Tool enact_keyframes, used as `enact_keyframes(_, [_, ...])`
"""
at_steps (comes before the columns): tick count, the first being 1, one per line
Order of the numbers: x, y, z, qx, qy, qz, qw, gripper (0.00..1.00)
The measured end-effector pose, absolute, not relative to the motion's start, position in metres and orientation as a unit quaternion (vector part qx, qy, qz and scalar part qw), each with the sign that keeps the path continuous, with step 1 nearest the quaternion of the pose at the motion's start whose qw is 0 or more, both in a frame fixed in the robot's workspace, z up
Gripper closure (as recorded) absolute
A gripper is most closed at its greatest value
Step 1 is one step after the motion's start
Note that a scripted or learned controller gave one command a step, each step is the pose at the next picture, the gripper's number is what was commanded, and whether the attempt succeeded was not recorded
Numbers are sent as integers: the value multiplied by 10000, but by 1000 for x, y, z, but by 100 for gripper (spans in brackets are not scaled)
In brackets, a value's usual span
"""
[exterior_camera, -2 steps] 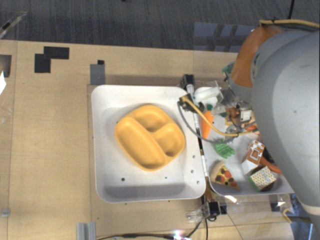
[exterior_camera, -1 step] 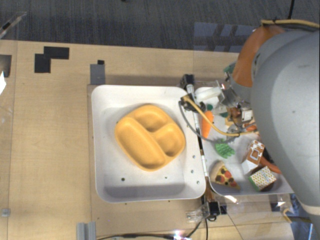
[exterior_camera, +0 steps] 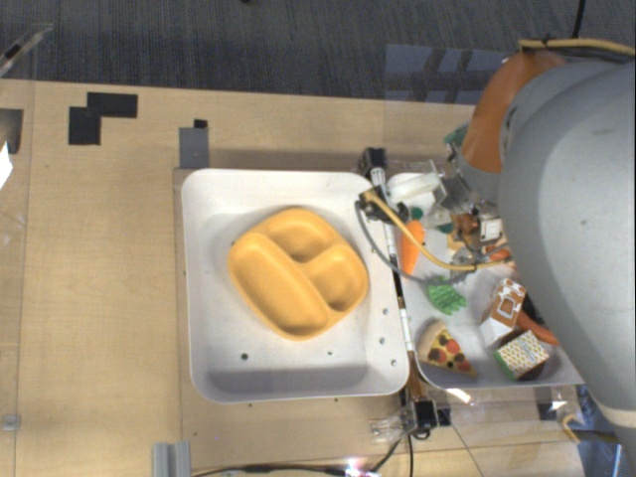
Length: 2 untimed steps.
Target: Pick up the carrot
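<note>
The carrot (exterior_camera: 408, 246) is a small orange piece lying in the right bin (exterior_camera: 467, 378), close to its left wall, with its upper end under the gripper's parts. My gripper (exterior_camera: 425, 202) hangs over the top left of that bin, just above and to the right of the carrot. The large grey arm (exterior_camera: 571, 217) with its orange band (exterior_camera: 489, 117) covers the bin's right side. A yellow cable (exterior_camera: 437, 258) loops across the carrot's lower end.
The left bin (exterior_camera: 209, 366) holds a yellow divided plate (exterior_camera: 298, 271). Below the carrot in the right bin lie a green toy (exterior_camera: 446, 296), a pizza slice (exterior_camera: 446, 349) and two small patterned boxes (exterior_camera: 507, 304) (exterior_camera: 523, 354).
</note>
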<state>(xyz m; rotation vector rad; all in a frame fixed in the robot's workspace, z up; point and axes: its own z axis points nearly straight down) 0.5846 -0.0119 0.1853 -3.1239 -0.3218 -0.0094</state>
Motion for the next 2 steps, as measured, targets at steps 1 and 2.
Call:
enact_keyframes(1, [585, -12, 185, -9947, -1024, -29, 6, 0])
enact_keyframes(2, [585, -12, 185, -9947, -1024, -29, 6, 0])
